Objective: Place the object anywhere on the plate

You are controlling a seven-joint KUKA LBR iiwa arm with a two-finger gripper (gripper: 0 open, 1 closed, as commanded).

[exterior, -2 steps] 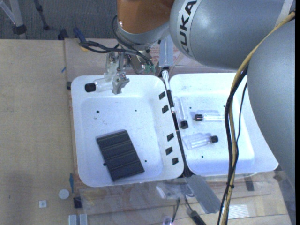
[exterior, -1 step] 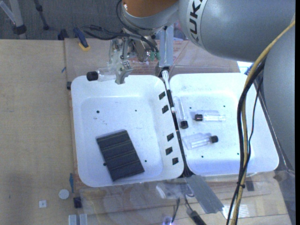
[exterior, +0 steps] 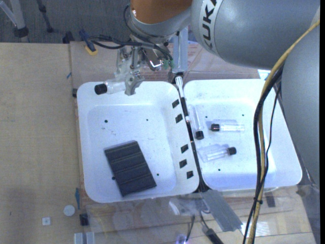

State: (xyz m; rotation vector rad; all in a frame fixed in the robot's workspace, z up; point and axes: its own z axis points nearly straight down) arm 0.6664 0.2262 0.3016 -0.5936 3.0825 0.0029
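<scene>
White plastic makes up both bins: the left bin (exterior: 91, 136) and the right bin (exterior: 284, 156) sit side by side, touching along their inner rims. On the left bin's floor, toward its near side, lies the plate (exterior: 130, 168), a dark grey ribbed slab set at a slant. The arm (exterior: 244, 24) comes in from the right and hangs its gripper (exterior: 131, 83) over the far rim of the left bin. A clear vial (exterior: 109, 87) with a black cap lies crosswise there, its capped end pointing left and its other end between the fingers (exterior: 133, 80), which close narrowly on it; it is well apart from the plate. In the right bin lie three more clear vials with black caps: one (exterior: 227, 127) toward the far side, one (exterior: 217, 151) nearer the middle, and one (exterior: 195, 123) close beside the inner rim. A yellow cable (exterior: 264, 151) runs down across the right bin.
</scene>
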